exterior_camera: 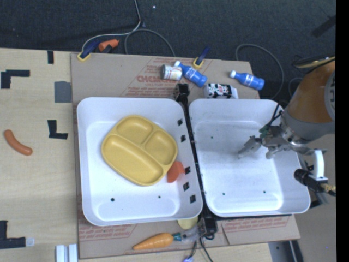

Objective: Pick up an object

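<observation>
Cardboard-topped bench is bearing two white bins: the gripper (256,146) is hovering with fingers spread and holding nothing over the right bin (240,201), while candidates, a yellow divided plate (139,149) and a small red object (175,172), are lying in the left bin (131,214).

2 blue bottles (193,75) (248,80) lie behind the bins, a carrot (155,241) in front.

One overhead camera, apparently slanted, over both bins (87,162).
</observation>
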{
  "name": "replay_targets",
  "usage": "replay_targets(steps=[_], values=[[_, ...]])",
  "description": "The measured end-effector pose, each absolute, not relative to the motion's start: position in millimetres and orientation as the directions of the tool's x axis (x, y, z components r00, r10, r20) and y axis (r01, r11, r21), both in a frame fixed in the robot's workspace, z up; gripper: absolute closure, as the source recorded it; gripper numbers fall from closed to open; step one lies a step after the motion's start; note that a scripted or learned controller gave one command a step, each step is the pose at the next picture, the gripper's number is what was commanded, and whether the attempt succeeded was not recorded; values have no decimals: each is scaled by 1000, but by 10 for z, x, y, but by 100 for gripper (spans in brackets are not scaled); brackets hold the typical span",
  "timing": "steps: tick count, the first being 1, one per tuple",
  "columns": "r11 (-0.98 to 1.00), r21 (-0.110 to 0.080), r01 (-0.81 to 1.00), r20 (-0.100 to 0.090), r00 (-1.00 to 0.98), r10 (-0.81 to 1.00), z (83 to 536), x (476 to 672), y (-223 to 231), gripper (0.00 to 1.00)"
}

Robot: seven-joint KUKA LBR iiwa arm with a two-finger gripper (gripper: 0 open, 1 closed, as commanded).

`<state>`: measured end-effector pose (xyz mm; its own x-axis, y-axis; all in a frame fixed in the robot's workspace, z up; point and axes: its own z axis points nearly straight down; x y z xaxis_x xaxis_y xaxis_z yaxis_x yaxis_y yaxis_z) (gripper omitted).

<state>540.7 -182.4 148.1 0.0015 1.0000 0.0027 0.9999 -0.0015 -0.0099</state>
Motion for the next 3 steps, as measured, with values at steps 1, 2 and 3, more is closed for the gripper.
replay_targets(steps=[1,2,3], values=[[3,0,1000,-2,-3,1000,826,5781,-1443,0],[5,5,1000,-3,-5,1000,861,6303,-964,0],[3,3,1000,0,-3,1000,853,6703,-1046,0]])
